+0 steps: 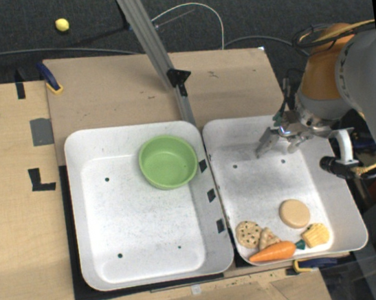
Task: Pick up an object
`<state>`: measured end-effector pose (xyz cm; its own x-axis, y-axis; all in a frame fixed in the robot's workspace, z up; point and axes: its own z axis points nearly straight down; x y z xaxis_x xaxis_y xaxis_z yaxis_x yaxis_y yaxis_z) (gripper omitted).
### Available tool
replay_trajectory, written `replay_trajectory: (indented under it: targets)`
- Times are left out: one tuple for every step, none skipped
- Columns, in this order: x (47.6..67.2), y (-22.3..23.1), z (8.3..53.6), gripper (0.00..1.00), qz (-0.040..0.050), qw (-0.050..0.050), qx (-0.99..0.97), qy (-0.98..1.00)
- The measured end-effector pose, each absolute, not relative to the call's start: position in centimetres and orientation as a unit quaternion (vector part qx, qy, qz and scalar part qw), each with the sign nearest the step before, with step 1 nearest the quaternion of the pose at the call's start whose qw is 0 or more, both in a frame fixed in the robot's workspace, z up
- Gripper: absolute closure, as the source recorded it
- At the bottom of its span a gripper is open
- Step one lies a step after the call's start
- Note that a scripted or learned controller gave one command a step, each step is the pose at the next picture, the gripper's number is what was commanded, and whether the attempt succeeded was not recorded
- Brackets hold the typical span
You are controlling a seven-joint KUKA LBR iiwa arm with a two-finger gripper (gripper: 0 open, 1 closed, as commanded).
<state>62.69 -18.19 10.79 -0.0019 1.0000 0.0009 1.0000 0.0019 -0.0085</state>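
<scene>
My gripper [278,141] hangs over the upper right part of the right bin [247,172], fingers spread open with nothing between them. Well below it, near the bin's front edge, lie a round tan biscuit [295,213], a chocolate-chip cookie [247,233], an orange carrot [275,252] and a yellow corn piece [316,235]. A green bowl [168,161] sits in the upper right of the left bin [114,218].
A grey pole [153,47] slants down to the gap between the bins. Cables [190,14] loop at the back of the bench. A small yellow ball [62,24] lies on the dark floor at the far left.
</scene>
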Motion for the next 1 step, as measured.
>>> replay_trajectory:
  targets:
    - [62.62,-18.07,8.68,0.0,0.0017,0.001,-0.706,-0.708]
